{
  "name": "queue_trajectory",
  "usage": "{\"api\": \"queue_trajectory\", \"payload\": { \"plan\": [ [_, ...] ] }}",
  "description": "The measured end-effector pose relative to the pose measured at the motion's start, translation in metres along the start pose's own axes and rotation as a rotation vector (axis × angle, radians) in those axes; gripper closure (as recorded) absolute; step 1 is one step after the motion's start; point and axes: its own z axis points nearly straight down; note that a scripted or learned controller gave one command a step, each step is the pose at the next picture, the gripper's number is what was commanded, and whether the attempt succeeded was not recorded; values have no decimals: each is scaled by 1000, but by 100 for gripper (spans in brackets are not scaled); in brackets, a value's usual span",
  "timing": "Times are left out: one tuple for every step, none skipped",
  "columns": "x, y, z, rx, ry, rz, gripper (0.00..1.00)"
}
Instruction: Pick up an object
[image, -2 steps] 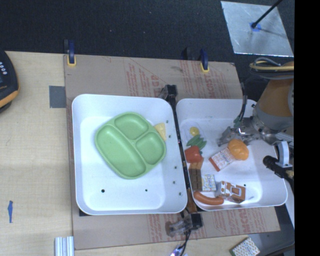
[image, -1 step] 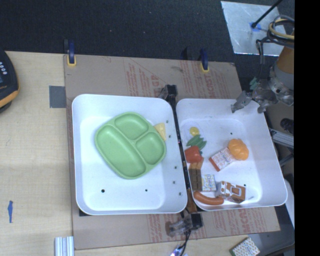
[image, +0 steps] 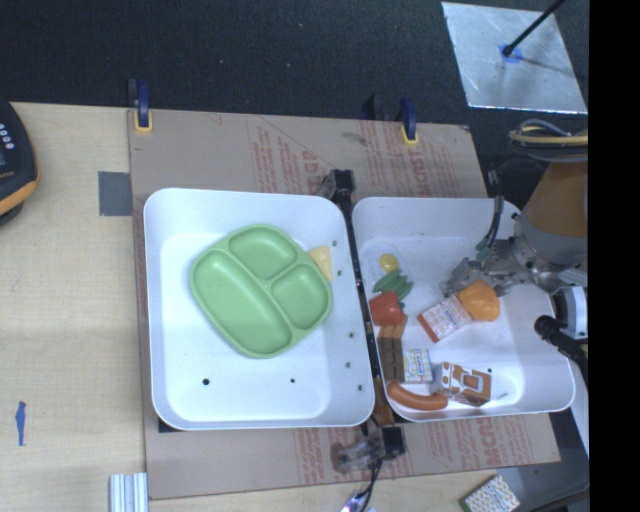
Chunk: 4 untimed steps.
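Observation:
My gripper (image: 482, 276) is in the right bin (image: 535, 385), near its right side, and it looks open. An orange ball-shaped toy (image: 481, 301) lies right under the fingertips, touching a red-and-white packet (image: 443, 319). Nothing is lifted between the fingers. Other toy food lies in the same bin: a yellow-and-green piece (image: 388, 266), a red piece with green leaves (image: 389, 298), a brown bar (image: 391, 355), a small printed card (image: 417, 365), a hot dog (image: 415, 398) and an orange-and-white box (image: 466, 383).
The left bin (image: 180, 385) holds a green divided plate (image: 261, 289) with a yellow piece (image: 321, 261) poking out at its right edge. The arm's orange band (image: 556, 196) hangs over the right bin's far right rim. A black part (image: 560, 334) overhangs that rim.

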Motion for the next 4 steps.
{"api": "queue_trajectory", "payload": {
  "plan": [
    [50, -40, -4, -6, -1, -3, 0],
    [10, -76, -3, -8, -2, 3, 0],
    [-8, 66, -87, -29, -10, -5, 0],
    [-6, -26, -25, -2, 0, 1, 0]
  ]
}}
